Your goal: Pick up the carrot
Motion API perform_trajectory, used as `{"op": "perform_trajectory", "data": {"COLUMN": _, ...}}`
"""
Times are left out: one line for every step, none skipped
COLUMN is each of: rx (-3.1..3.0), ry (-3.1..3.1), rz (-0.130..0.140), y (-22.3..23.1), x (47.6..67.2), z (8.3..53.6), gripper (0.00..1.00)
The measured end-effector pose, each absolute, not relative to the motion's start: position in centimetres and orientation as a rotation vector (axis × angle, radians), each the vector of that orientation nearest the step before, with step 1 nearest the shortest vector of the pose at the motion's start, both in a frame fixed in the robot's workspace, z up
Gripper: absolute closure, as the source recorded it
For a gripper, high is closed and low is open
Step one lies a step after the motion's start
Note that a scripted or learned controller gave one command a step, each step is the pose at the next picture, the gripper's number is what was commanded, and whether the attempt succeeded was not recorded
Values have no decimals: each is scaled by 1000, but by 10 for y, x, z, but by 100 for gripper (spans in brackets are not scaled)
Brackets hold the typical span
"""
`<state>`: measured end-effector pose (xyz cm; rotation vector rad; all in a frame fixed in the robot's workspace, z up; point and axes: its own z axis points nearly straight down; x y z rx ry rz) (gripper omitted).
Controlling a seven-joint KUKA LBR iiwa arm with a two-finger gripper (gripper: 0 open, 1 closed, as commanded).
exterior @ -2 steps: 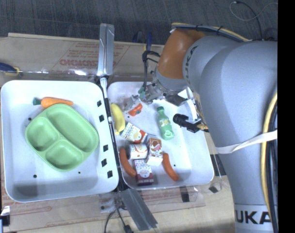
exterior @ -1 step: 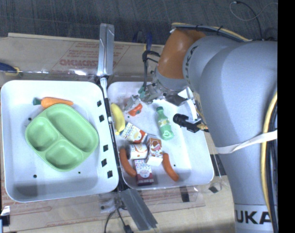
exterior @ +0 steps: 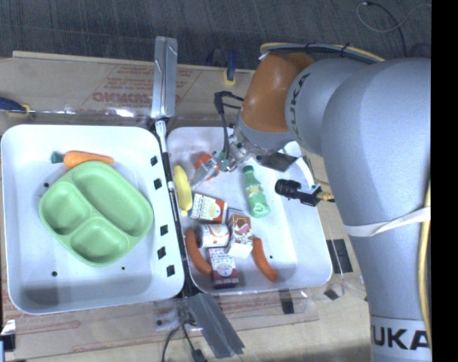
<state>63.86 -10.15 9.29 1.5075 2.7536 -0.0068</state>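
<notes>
The carrot (exterior: 87,157), orange with a green stub at its left end, lies in the left bin (exterior: 25,277) against the far rim of the green divided plate (exterior: 96,211). My gripper (exterior: 216,165) is low in the right bin (exterior: 308,266), near its back left corner, well to the right of the carrot. It hangs right beside a small red-orange item (exterior: 204,159). The grey arm and its orange band (exterior: 270,96) hide the back of the right bin.
The right bin holds a yellow banana (exterior: 182,187), a green bottle (exterior: 254,191), several small cartons (exterior: 213,228) and two orange-red sausages (exterior: 196,252) (exterior: 263,260). A raised divider (exterior: 165,172) separates the two bins.
</notes>
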Motion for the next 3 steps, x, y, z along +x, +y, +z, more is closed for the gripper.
{"op": "perform_trajectory", "data": {"rx": 1270, "ry": 2877, "rz": -2, "y": -118, "x": 656, "z": 93, "gripper": 0}}
{"op": "perform_trajectory", "data": {"rx": 1262, "ry": 2877, "rz": -2, "y": -117, "x": 658, "z": 104, "gripper": 100}}
{"op": "perform_trajectory", "data": {"rx": 1261, "ry": 2877, "rz": -2, "y": -117, "x": 658, "z": 104, "gripper": 0}}
